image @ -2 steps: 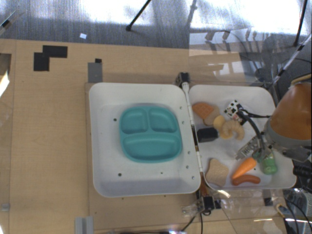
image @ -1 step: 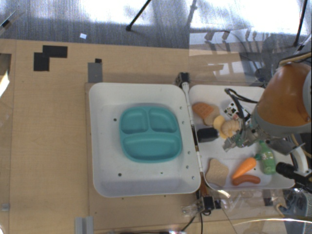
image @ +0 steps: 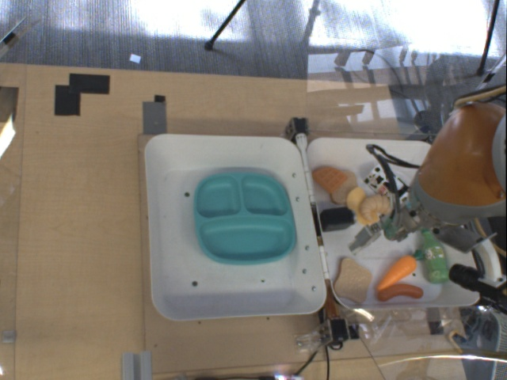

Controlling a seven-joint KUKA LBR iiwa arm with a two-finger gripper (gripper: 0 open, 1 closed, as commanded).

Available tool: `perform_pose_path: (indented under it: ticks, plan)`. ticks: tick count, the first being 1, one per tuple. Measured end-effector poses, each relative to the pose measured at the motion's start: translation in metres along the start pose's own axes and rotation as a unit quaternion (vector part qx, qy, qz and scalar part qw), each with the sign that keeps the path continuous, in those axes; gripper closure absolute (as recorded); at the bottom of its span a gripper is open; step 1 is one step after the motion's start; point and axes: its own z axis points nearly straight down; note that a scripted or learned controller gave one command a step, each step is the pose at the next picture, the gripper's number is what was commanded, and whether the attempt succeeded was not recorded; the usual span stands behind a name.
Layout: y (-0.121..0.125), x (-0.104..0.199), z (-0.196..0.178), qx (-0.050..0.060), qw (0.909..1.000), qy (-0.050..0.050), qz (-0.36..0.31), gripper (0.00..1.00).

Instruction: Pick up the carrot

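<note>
The orange carrot (image: 397,271) lies in the right bin (image: 347,149), near its front, tilted with the thick end up and to the right. Right below it lies a reddish-brown sausage (image: 400,293). My gripper (image: 375,234) hangs over the middle of the right bin, just up and left of the carrot and apart from it. Nothing of the carrot is under the gripper. The arm's orange band (image: 463,165) covers the bin's far right part.
In the right bin also lie a green bottle (image: 433,262) beside the carrot, a bread slice (image: 353,280), a browned bun (image: 334,182), a black block (image: 336,218) and a pale yellow lump (image: 371,205) by the gripper. The left bin (image: 170,236) holds a teal divided plate (image: 244,216).
</note>
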Motion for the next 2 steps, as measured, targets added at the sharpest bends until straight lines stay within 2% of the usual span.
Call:
perform_pose_path:
  ticks: [1, 2]
  plan:
    - [-0.024, -0.050, 0.083, 0.001, 0.9968, 0.000, -0.080, 0.00]
    - [-0.044, -0.101, 0.096, -0.002, 0.9787, -0.004, -0.205, 0.00]
